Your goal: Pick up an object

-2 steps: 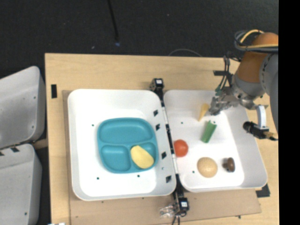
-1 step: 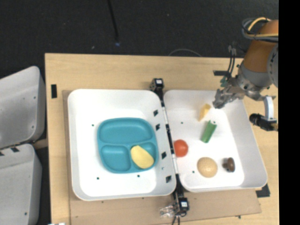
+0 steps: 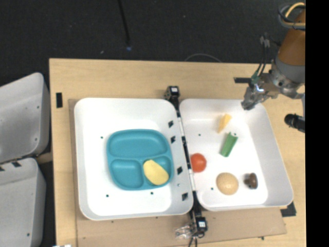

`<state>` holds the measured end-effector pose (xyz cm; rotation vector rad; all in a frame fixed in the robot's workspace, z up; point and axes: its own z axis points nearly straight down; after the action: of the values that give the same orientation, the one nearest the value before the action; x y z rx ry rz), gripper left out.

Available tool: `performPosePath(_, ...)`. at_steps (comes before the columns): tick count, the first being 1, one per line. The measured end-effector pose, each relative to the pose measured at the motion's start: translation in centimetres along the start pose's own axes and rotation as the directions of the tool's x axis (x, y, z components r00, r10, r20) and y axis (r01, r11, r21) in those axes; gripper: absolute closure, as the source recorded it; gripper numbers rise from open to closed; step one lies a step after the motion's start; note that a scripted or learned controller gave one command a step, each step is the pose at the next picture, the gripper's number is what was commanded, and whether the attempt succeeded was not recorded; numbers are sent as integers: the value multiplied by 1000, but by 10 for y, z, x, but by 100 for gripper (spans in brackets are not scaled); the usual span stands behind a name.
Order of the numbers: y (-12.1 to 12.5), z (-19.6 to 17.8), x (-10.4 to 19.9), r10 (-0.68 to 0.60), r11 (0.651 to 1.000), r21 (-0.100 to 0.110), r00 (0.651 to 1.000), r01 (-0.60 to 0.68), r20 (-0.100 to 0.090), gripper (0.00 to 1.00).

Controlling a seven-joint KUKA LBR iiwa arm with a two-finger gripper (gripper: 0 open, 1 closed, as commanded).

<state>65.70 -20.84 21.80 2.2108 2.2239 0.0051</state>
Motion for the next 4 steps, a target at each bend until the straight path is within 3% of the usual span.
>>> performPosePath(2, 16, 8, 98, 0, 1000, 5, 1000, 0, -2, 100)
performPosePath(3, 25, -5, 146, -1, 1000, 3, 1000, 1, -3, 100)
performPosePath(4, 19, -9, 206, -1, 1000, 6, 1000, 1, -3, 100)
